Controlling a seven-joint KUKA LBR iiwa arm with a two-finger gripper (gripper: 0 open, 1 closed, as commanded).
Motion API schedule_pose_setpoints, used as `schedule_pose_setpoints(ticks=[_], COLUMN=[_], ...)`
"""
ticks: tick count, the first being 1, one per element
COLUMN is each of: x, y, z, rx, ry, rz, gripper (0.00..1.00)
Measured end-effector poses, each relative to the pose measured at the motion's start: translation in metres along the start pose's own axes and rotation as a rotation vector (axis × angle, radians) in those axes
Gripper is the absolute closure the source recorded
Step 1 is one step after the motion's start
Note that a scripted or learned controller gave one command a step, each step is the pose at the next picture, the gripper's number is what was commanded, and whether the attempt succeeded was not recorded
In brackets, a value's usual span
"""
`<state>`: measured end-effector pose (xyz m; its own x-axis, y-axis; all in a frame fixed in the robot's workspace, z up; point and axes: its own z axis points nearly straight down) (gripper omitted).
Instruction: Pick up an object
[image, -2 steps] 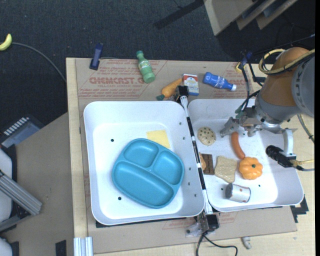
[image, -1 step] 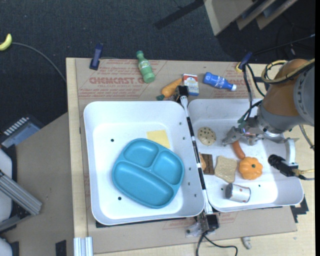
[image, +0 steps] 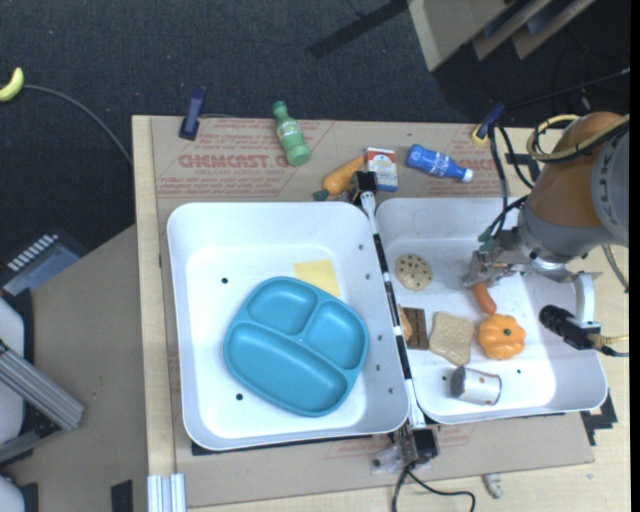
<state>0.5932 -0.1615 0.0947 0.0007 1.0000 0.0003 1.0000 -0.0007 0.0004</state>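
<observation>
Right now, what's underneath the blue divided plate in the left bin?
A pale yellow flat piece, probably a cheese slice, sticks out from behind the blue divided plate, on the white floor of the left bin. How far it extends under the plate is covered.

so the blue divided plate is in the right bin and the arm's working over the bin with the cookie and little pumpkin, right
Not quite. The camera view shows the blue divided plate in the left bin, beside a yellow slice. The rest holds: the gripper is over the right bin, which has the cookie and the little pumpkin.
</observation>
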Motion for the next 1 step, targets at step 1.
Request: schedule_pose_setpoints(ticks=[1], x=[0.0840], y=[-0.0196], z=[-0.0903], rx=[-0.001], ry=[0.000], rz=[-0.002], gripper=[1.00])
